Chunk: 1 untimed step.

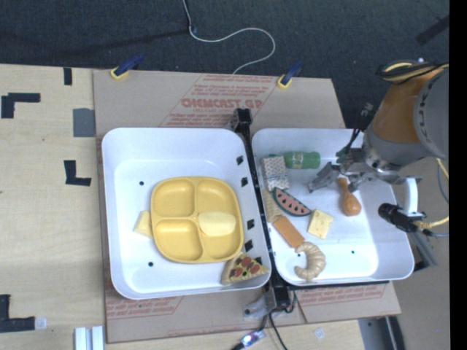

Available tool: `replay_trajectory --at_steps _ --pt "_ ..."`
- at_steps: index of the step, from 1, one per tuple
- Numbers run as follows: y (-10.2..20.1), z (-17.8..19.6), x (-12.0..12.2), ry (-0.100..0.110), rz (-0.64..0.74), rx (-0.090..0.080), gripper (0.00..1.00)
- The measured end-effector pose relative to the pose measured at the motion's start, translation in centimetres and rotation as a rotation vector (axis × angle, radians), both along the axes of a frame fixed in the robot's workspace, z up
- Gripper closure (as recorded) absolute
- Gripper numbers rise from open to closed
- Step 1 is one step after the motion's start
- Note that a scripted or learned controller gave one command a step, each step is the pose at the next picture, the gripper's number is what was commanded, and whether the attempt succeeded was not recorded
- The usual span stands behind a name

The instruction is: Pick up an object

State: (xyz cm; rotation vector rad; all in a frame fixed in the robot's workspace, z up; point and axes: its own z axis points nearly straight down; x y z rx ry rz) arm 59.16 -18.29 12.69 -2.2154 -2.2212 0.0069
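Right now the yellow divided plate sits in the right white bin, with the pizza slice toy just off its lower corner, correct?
Not quite. The camera view shows the yellow divided plate in the left white bin, not the right one. The pizza slice toy does lie just off its lower corner.

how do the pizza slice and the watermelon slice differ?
Bin: the pizza slice lies in the left bin, at its near right corner beside the yellow divided plate; the watermelon slice lies in the right bin.
Shape: the pizza slice is a triangle; the watermelon slice is a curved wedge.
Colour: the pizza slice is tan with red spots, the watermelon slice red with a dark rind.
Both lie flat, apart from the gripper.
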Motion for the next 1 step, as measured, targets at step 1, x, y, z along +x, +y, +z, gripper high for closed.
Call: replay_trajectory --at_steps 1 --pt "0.16 -4.48 0.00 -0.005 0.001 -0.002 0.00"
